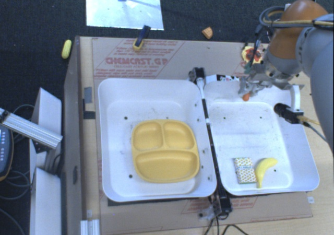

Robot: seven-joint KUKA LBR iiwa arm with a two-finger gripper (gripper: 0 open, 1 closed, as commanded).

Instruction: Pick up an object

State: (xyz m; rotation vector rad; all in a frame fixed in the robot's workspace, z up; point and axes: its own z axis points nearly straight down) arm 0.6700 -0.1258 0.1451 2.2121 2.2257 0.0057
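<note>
While the hand (247,94) hangs over the right bin's (292,184) far edge, apparently clamped on something small and orange, the banana (264,169) lies diagonally at its near edge.

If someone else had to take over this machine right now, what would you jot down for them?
Gripper: over the far edge of the right bin; nothing seen between its fingers.
Right bin: banana and small patterned packet lie side by side near its front edge.
Left bin: yellow divided plate.
Done: nothing picked up yet.
Left: lower onto an object, likely the banana or packet, and lift it.
</note>
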